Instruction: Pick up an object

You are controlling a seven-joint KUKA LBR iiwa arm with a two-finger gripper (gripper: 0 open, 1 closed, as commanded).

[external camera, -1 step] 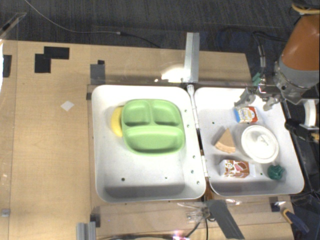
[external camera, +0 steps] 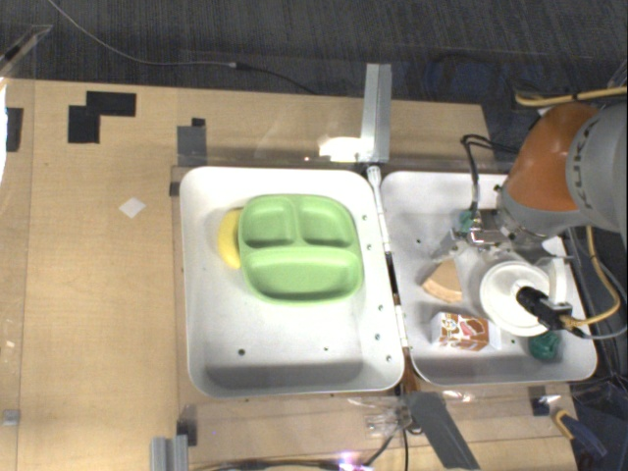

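At the near edge of the wooden counter (external camera: 88,312), metal brackets and a dark clamp sit just below the seam where the two white bins meet.

The left bin (external camera: 285,361) has a bare floor at its near half. Toward its far half lies a green divided plate (external camera: 299,246) with three compartments, and a yellow object (external camera: 228,240) peeks out from beneath the plate's 9 o'clock edge, touching it.

The right bin (external camera: 422,361) holds more. At its near side, around 6 o'clock, lies a small printed packet (external camera: 462,332) in brown and white. Toward 4 o'clock a small teal object (external camera: 546,347) rests close to the bin wall. Just beyond the packet, near the bin's centre, is a tan wedge-shaped piece (external camera: 444,283).

The grey arm with its orange band (external camera: 548,170) comes in from 3 o'clock and bends down over the right bin. Its round white wrist face (external camera: 510,295) hangs just beside the wedge, at the wedge's 3 o'clock side. The gripper (external camera: 469,232) points down at the far side of the wedge; the jaws are too tangled with cables and fittings to read, so I cannot tell whether they are spread or closed, and nothing is visibly between them.

Farther back, an upright metal post (external camera: 377,111) stands at the far end of the seam between the bins. Black block-shaped marks (external camera: 98,114) lie on the counter at 10 o'clock. Beyond the counter is dark carpeted floor (external camera: 294,18) with a thin cable (external camera: 147,59) trailing across it.
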